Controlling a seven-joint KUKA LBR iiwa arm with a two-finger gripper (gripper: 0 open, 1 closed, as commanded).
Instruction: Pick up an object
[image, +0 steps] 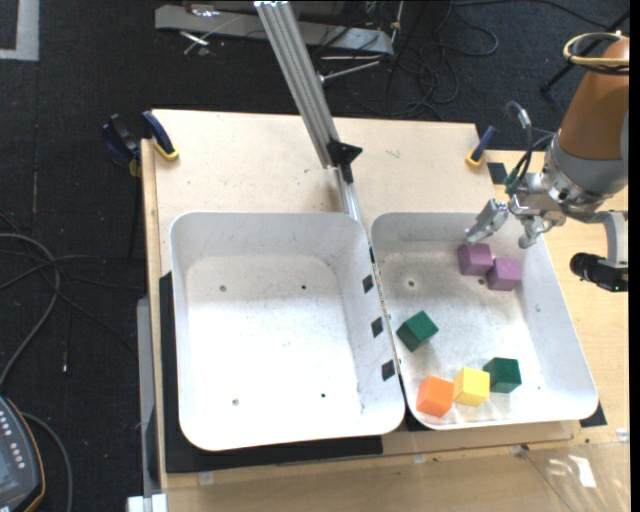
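pincer (507, 225) spread, empty | purple blocks (489, 265) just below, row slanting down-right

Dark carpet (70, 200), cables (30, 270), wooden bench (250, 165)

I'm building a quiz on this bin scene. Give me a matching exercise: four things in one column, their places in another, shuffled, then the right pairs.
Things:
1. orange block
2. yellow block
3. gripper
4. purple blocks

Places:
A. above the right bin's far side
B. far part of the right bin, touching each other
C. right bin's near edge, leftmost of the row
D. between the orange block and a green block

Pairs: 1-C, 2-D, 3-A, 4-B
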